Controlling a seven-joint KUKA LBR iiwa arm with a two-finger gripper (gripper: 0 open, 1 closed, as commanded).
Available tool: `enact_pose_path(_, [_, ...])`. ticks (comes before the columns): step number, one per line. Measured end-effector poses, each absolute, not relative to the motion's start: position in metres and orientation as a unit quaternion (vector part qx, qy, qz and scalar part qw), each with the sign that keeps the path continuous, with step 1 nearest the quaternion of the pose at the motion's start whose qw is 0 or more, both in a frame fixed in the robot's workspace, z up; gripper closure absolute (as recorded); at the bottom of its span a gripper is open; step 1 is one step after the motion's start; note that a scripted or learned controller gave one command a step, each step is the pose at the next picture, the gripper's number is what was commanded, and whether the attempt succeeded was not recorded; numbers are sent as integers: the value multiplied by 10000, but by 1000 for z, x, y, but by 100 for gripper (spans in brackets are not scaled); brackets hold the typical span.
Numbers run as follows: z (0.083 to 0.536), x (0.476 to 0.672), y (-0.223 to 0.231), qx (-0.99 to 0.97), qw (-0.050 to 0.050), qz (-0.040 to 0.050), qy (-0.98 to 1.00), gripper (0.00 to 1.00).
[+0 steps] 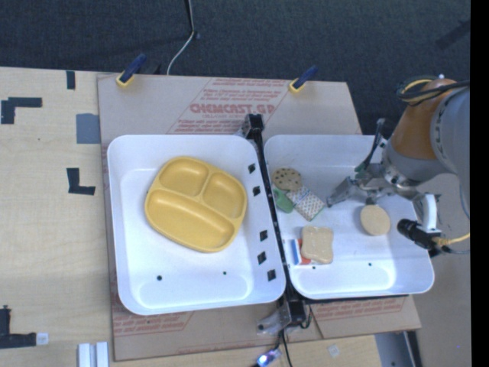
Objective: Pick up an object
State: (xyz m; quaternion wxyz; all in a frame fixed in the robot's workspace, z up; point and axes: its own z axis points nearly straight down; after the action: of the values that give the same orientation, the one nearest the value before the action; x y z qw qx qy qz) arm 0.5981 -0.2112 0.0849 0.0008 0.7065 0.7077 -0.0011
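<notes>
My gripper [337, 196] reaches in from the right and hangs low over the middle of the right bin [345, 281], pointing left. Its tip is just right of a checkered packet [309, 203] and apart from it. A round tan disc [375, 220] lies below and to the right of the gripper. A toast slice [317, 244] lies near the bin's front, partly over a red and blue item [293, 252]. A chocolate-chip cookie [287, 179] and a green piece [283, 200] sit by the bin's left wall. I see nothing held.
A yellow divided plate [197, 202] lies in the left bin [183, 289]. A black divider [262, 197] runs between the bins. The arm's grey and orange wrist [428, 136] stands over the right bin's right rim. Bare floor shows along the right bin's back.
</notes>
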Motion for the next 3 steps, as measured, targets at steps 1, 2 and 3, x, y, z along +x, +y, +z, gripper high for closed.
enact_pose_path(1, [97,599,-211,7062,31,-1,7080,100])
enact_pose_path(2, [157,598,-218,7069,21,9,7073,100])
enact_pose_path(3, [208,602,-208,7059,22,13,7083,100])
